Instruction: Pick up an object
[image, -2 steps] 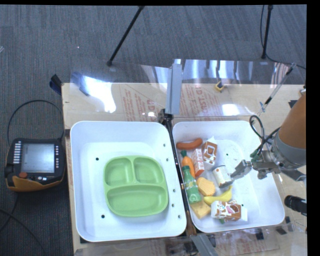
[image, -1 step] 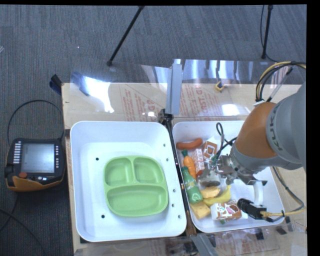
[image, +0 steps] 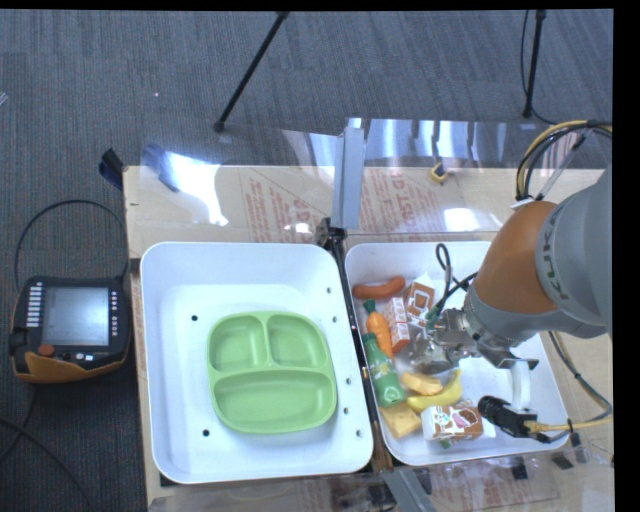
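Observation:
The right bin holds a heap of toy food along its left side. A red sausage lies at the back, with an orange carrot and a green bottle in front of it. A yellow banana lies mid-bin, and a yellow wedge and a small printed carton sit near the front wall. Another printed carton lies beside the sausage. My gripper reaches in from the right and hangs low, just behind the banana and right of the carrot. Nothing is seen held in it.
The left bin holds a green three-compartment plate. A grey upright post stands behind the wall between the bins. A teach pendant lies on the floor at left. Cables loop over the arm at the right.

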